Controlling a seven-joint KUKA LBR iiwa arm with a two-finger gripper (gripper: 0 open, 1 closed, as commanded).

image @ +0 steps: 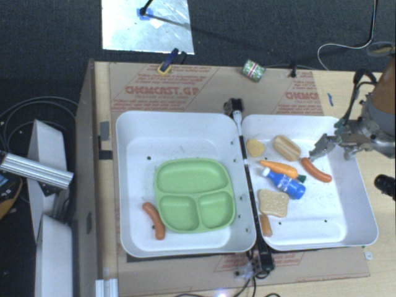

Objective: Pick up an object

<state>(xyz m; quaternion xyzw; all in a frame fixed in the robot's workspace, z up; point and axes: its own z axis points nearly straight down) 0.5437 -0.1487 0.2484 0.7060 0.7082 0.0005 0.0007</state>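
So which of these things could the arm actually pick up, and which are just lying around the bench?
For the job, in the right white bin near the gripper:
red sausage
tan bread roll
orange carrot
blue bottle
beige toast slice
round yellow piece

Lying about:
green divided tray and second sausage in the left bin
green can
metal sheet

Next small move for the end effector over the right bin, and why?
Probably a short move down and toward the view's left, onto the sausage. The end effector hangs just above and to the right of the sausage's upper end, with nothing seen held. The sausage lies apart from the carrot and the blue bottle, so it looks like the easiest pick.
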